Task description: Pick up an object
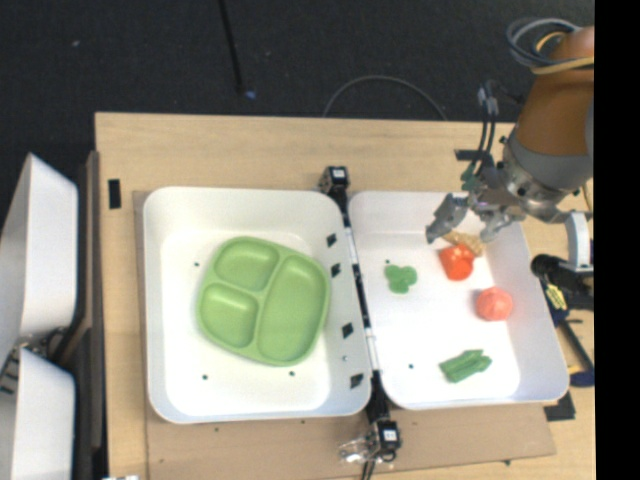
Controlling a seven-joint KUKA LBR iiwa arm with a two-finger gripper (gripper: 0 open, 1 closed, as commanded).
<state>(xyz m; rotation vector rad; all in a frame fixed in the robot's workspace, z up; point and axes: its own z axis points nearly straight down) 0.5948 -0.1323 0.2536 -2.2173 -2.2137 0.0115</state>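
Toys lie loose in the right bin (530, 268), spread apart so that each can be taken alone: an orange-red piece (457, 262) near the back, a pink-red round one (493, 304) to its right and closer to the front, a small green piece (400, 279) toward the divider, and a long green piece (465, 365) near the front wall. The gripper (468, 220) hangs just above the orange-red piece with its fingers spread wide and nothing between them, so this piece is probably the one it aims at. A tan scrap (463, 239) sits under the fingers; what it is cannot be told. The left bin (175, 368) holds a green divided plate (264, 301), well apart from the toys.
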